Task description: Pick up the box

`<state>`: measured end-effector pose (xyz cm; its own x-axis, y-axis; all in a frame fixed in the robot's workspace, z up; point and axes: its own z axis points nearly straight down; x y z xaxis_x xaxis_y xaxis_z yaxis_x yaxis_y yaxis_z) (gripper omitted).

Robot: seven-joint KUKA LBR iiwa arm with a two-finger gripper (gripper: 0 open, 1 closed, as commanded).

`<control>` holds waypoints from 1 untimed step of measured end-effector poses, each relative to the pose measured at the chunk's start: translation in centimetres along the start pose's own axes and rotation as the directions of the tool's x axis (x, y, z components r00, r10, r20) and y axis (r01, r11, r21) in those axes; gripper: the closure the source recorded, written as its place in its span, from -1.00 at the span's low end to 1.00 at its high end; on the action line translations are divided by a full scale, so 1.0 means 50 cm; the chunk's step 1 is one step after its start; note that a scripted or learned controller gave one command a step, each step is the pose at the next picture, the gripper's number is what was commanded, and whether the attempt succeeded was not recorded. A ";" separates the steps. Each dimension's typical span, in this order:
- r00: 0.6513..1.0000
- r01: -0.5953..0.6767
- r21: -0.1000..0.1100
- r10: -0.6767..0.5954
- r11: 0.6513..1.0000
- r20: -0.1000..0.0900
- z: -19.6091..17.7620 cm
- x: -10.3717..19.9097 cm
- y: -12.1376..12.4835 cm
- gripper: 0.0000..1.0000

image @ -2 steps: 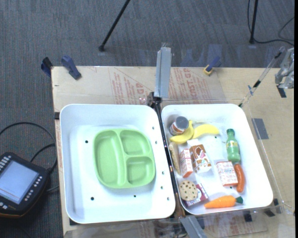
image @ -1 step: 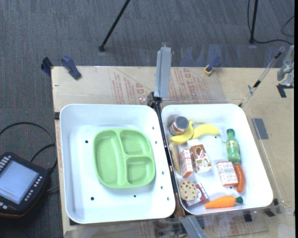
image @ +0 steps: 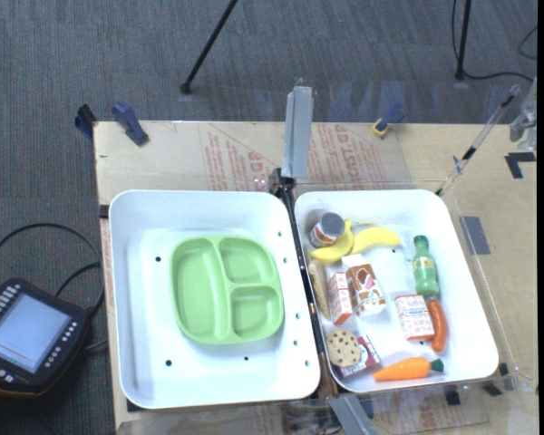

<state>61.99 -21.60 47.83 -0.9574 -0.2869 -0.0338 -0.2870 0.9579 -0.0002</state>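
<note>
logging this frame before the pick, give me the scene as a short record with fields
left bin: holds a green divided plate
right bin: toy food, crowded
boxes: several small cartons mid-bin, one with a pictured face, a red one to its right
other items: banana, can, green bottle, carrot, cookie
task state: boxes lie in the bin, none lifted

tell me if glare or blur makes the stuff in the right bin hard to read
Camera view: lighting is even and soft, with no harsh glare on the right bin; the whole frame is slightly soft, so print on the small boxes is unreadable, though the banana and carrot are clear by colour and shape.
</note>
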 end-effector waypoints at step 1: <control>1.000 -0.005 0.001 0.005 1.000 0.008 -0.020 -0.002 -0.003 1.00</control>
<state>62.09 -21.74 48.85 -0.9584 -0.2823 -0.0413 -0.2825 0.9593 -0.0006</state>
